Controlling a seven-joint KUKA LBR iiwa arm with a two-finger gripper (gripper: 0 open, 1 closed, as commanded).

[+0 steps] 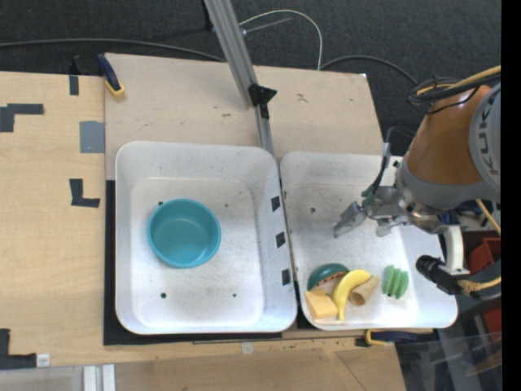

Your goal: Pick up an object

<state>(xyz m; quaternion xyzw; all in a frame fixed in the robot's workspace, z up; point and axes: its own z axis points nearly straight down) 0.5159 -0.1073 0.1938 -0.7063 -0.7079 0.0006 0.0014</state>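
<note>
My gripper point(363, 221) hangs over the middle of the right bin point(326, 177), its two grey fingers spread open with nothing between them. Below it, along the bin's front edge, lie a yellow banana point(350, 287), a dark teal and red round object point(327, 275), a pale yellow block point(321, 305), a tan piece point(364, 292) and a green ridged object point(396, 282). The left bin point(130, 177) holds a teal bowl point(184, 233), upright, left of centre.
A grey metal pole point(232, 39) slants from the top of the view down to the seam between the bins. Cables run across the dark floor behind the bench. The arm's orange band point(444, 141) looms over the right bin's right side.
</note>
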